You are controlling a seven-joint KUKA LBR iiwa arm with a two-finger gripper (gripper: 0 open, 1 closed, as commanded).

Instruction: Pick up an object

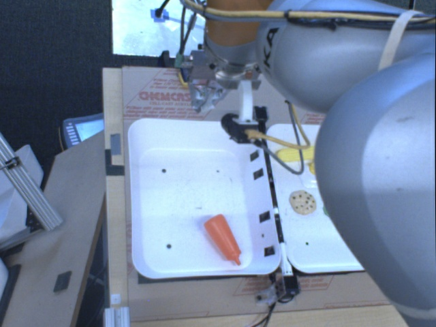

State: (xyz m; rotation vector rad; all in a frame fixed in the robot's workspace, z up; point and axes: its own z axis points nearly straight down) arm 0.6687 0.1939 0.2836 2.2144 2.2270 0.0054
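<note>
Two shallow white bins sit side by side on the bench, and the left bin point(146, 182) takes up the middle of the camera view. An orange carrot point(223, 238) lies in that bin toward its five o'clock corner, with its blunt end pointing to about eleven o'clock and its narrow tip to about five o'clock, resting flat on the floor just inside the front rim. The gripper point(205, 99) hangs at about twelve o'clock from the carrot, over the cardboard just beyond the far rim of the left bin, well apart from the carrot and with nothing seen between its tips; whether the claw is wide or narrow cannot be told from this blurred, slanted view. The grey arm point(354, 80) with its orange band sweeps in from three o'clock and covers much of the right bin point(320, 254). In the visible part of that bin a round speckled cookie point(302, 201) lies near the dividing rims, and at its twelve o'clock a yellow object point(298, 157) shows, partly hidden by cable.
</note>
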